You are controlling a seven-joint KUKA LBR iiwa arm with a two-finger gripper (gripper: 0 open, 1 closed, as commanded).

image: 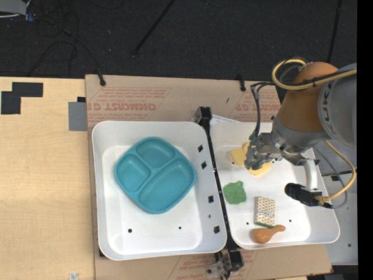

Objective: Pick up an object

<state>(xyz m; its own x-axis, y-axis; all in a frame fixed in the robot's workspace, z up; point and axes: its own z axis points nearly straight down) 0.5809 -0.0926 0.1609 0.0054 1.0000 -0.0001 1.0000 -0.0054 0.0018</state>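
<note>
Looking down on 2 white bins side by side. In the left bin [105, 156], a teal divided plate [155, 174] with 3 compartments, lying flat near the middle. Over in the right bin [326, 229], arm [306, 107] reaching in from 3 o'clock, gripper [254, 156] down low at the bin's 10 o'clock, right on a pale yellow object [240, 155]. Toward 6 o'clock from that, a green leafy piece [235, 192]. Further on, a small patterned box [265, 210], and just below it an orange drumstick-shaped piece [267, 234] by the near rim.
</note>
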